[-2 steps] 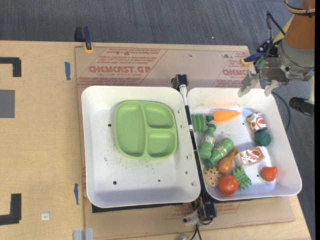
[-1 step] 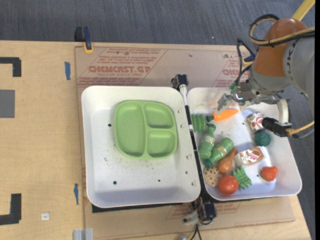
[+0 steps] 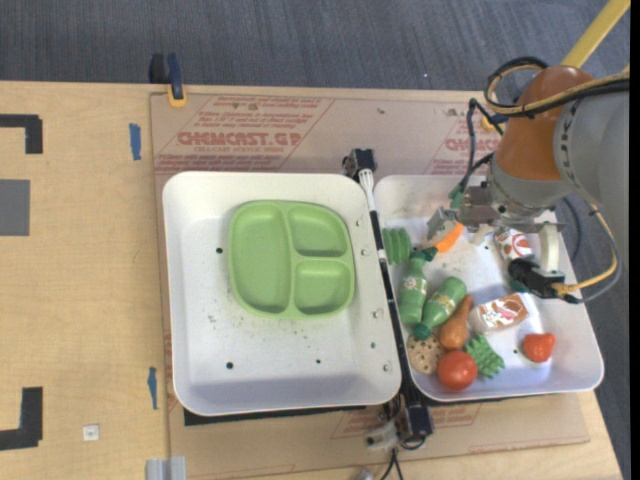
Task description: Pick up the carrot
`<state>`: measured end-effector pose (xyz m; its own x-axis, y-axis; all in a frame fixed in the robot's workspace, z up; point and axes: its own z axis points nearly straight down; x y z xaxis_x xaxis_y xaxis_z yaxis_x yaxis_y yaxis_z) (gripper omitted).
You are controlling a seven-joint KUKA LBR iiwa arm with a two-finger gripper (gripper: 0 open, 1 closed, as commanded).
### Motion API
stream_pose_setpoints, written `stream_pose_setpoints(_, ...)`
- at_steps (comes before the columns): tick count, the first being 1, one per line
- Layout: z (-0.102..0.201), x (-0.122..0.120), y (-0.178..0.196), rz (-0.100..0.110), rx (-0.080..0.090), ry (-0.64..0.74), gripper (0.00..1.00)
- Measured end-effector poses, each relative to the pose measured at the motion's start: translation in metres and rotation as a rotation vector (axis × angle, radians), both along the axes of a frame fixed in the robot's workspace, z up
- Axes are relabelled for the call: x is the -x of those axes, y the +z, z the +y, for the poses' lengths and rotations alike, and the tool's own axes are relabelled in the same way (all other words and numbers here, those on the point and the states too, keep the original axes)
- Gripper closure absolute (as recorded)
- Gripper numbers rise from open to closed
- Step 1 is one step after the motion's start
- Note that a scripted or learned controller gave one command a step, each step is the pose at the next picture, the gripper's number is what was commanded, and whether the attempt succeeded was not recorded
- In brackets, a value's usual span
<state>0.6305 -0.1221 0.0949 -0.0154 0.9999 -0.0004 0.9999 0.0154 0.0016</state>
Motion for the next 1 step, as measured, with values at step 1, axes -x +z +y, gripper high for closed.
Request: stream_pose_setpoints(1,-0.0001,0.0008,0.0091,0.004,-0.001,-0.001,1.00)
